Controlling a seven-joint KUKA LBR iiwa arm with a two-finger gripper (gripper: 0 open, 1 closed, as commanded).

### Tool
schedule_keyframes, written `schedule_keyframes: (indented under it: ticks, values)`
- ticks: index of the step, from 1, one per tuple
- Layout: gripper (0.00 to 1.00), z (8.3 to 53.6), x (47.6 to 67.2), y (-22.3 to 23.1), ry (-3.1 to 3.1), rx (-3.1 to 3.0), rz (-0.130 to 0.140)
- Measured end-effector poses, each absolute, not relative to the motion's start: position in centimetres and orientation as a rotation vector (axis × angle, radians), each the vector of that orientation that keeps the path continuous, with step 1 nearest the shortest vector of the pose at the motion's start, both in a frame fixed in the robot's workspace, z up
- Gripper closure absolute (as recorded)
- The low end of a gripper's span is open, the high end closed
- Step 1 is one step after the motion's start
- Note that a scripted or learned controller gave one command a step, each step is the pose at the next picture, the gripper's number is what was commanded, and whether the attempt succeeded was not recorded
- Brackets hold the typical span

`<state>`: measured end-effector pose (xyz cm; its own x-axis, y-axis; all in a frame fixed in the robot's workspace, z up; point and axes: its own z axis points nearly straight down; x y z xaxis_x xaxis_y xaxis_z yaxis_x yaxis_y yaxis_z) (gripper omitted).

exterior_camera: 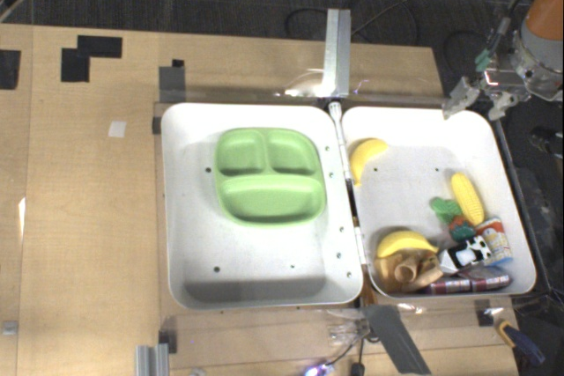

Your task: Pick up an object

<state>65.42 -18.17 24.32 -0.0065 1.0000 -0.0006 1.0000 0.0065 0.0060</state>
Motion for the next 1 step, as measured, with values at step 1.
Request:
schedule_keyframes:
  ticks: [1]
  values:
    - [0.0,14.24,61.12,-15.31,2.176,2.262,0.004]
